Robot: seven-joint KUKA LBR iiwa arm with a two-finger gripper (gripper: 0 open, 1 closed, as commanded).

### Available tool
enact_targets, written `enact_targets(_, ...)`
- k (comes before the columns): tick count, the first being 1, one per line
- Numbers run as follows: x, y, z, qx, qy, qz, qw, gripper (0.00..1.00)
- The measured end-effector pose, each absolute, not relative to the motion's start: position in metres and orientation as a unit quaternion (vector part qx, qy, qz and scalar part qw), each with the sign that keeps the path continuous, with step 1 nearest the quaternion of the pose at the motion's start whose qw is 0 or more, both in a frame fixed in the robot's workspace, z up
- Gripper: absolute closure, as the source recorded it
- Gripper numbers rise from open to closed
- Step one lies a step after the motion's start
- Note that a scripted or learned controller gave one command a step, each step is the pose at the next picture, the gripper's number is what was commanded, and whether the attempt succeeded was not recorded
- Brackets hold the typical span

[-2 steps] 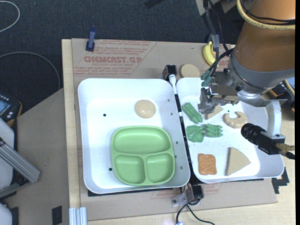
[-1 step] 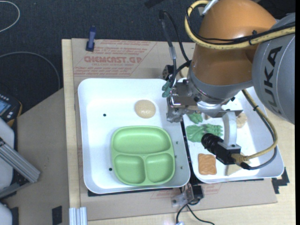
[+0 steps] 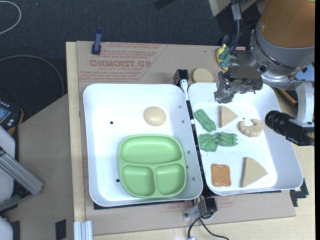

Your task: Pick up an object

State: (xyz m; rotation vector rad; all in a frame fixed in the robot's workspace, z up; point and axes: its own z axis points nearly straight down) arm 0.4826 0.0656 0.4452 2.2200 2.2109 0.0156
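My hand, grip state I cannot tell, hangs above the tan wedge; its sloped faces could slip free.

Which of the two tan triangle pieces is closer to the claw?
The upper tan triangle, just below the claw; the other triangle lies by the right bin's front edge.

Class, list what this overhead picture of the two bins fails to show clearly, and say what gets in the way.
- Gripper: fingers dark and blurred in the camera view; open or shut is unclear.
- Round tan disc: partly behind the right bin's rim.
- Arm: cut off by the top edge.
- Blue clip: too small to identify further.
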Motion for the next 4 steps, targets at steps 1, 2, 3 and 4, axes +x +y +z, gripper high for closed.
enact_targets(1, 0.479, 0.093, 0.386, 0.706, 0.708, -0.0028, -0.002, 1.00)
enact_targets(2, 0.480, 0.092, 0.400, 0.707, 0.708, 0.0005, 0.001, 1.00)
enact_targets(3, 0.479, 0.031, 0.378, 0.709, 0.705, -0.0018, -0.001, 1.00)
enact_targets(4, 0.479, 0.071, 0.309, 0.706, 0.708, -0.0024, -0.003, 1.00)
